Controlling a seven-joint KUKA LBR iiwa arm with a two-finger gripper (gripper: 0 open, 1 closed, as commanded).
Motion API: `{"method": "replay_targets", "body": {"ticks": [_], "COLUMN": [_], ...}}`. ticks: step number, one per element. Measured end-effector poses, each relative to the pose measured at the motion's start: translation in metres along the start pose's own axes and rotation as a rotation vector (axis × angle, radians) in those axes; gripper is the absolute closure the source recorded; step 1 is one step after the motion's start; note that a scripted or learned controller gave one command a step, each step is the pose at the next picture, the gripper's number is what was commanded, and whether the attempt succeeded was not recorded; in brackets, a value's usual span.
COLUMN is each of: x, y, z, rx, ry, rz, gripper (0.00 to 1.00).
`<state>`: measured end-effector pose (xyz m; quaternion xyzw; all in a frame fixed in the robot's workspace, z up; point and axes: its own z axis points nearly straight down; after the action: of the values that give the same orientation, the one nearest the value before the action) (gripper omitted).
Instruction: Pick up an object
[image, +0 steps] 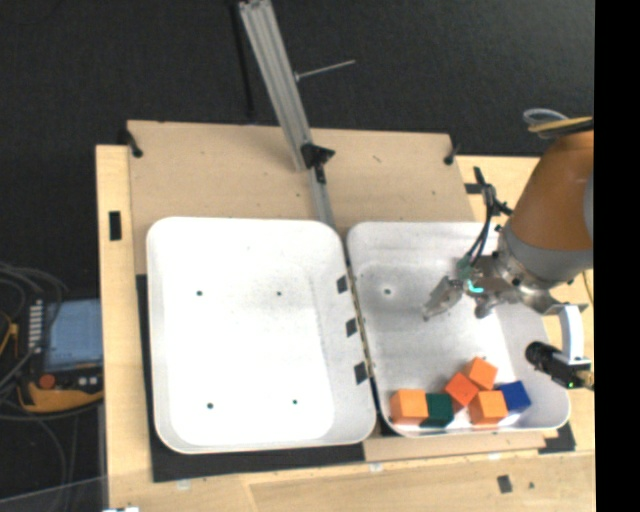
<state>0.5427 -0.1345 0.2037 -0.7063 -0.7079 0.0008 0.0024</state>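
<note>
Several small blocks lie clustered at the front edge of the right bin: orange blocks, a dark green block and a blue block. My gripper hangs over the middle of the right bin, behind the blocks and apart from them. Its fingers are spread open with nothing between them. The grey and orange arm comes in from the right.
The left bin sits beside the right one. A slanted metal pole rises from the bench's back. A blue device and cables lie off the bench's left side.
</note>
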Motion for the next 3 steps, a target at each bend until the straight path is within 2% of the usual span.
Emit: {"method": "replay_targets", "body": {"ticks": [1, 2, 3], "x": [0.000, 0.006, 0.004], "y": [0.001, -0.003, -0.002], "z": [-0.003, 0.057, 0.107], "rx": [-0.006, 0.001, -0.007], "ry": [-0.001, -0.003, -0.005], "rz": [0.002, 0.007, 0.006], "gripper": [0.00, 0.00, 0.00]}}
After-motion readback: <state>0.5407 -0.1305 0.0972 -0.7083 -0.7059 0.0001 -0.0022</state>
